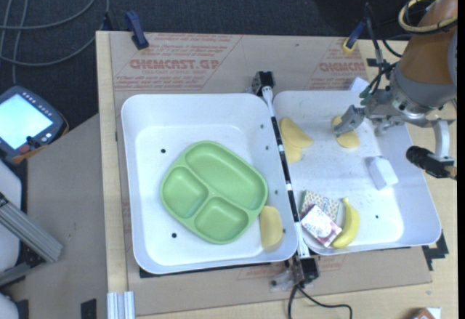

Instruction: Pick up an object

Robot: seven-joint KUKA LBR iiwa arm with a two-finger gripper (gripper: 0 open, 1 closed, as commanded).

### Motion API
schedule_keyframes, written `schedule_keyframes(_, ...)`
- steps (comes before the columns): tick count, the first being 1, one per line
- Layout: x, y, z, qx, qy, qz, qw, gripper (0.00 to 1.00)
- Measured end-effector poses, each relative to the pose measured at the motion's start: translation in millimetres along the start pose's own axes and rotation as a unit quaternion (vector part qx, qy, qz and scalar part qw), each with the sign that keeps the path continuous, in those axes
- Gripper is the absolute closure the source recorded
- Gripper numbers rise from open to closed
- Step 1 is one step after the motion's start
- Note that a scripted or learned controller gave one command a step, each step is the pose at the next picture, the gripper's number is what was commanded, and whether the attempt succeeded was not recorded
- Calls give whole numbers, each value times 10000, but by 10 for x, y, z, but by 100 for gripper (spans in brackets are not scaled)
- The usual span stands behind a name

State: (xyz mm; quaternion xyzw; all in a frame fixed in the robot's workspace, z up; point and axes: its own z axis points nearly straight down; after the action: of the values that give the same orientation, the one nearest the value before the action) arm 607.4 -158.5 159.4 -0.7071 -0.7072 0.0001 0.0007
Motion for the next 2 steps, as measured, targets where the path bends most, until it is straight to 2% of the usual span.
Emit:
schedule_keyframes(1, 72, 529, 652, -9, -5, -2, 10000, 0)
schedule_keyframes(2, -352, 77, 291, -2, -8, 3, 10000, 0)
